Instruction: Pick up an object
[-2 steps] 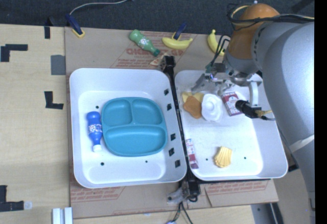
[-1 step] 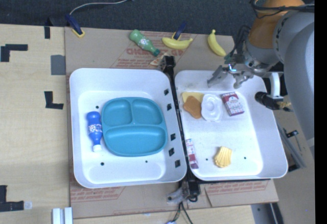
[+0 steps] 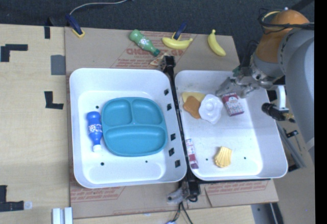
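My gripper (image 3: pixel 234 89) hovers over the back of the right bin (image 3: pixel 255 167), its fingers spread open with nothing between them. Just below it lies a small red and white carton (image 3: pixel 234 104). To the carton's left sit a crumpled white object (image 3: pixel 210 108) and an orange-brown piece (image 3: pixel 192 106) with a yellow bit behind it. A ridged yellow item (image 3: pixel 223 157) rests near the bin's front. A thin red and white packet (image 3: pixel 191 153) lies along the bin's left wall.
The left bin (image 3: pixel 82 90) holds a blue divided plate (image 3: pixel 134 126) and a blue bottle (image 3: pixel 94 130). Behind the bins, on the cardboard, lie a green bottle (image 3: pixel 144 42) and two bananas (image 3: pixel 177 42) (image 3: pixel 216 44). The arm (image 3: pixel 286 39) fills the right side.
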Motion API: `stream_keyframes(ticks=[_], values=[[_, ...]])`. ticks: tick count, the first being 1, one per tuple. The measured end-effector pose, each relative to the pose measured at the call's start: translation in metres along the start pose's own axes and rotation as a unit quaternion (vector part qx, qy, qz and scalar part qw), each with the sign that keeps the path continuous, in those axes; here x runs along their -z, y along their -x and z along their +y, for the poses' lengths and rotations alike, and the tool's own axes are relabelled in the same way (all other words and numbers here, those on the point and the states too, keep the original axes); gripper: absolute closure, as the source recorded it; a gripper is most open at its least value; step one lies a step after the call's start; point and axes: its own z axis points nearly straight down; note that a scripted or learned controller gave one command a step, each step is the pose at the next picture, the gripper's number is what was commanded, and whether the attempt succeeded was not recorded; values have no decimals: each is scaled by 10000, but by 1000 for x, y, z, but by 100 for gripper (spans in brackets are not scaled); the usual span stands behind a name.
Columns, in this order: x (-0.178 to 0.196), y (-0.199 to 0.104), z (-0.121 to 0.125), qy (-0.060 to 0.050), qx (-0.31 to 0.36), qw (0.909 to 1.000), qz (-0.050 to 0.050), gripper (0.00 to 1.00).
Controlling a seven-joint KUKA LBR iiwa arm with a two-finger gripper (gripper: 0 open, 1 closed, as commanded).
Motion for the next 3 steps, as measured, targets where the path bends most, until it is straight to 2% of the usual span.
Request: stream_keyframes(ticks=[1, 2, 3], values=[[0, -21, -7, 8, 2, 10000, -1, 0], [0, -21, -17, 17, 7, 10000, -2, 0], [0, -16, 5, 8, 9, 10000, 8, 0]])
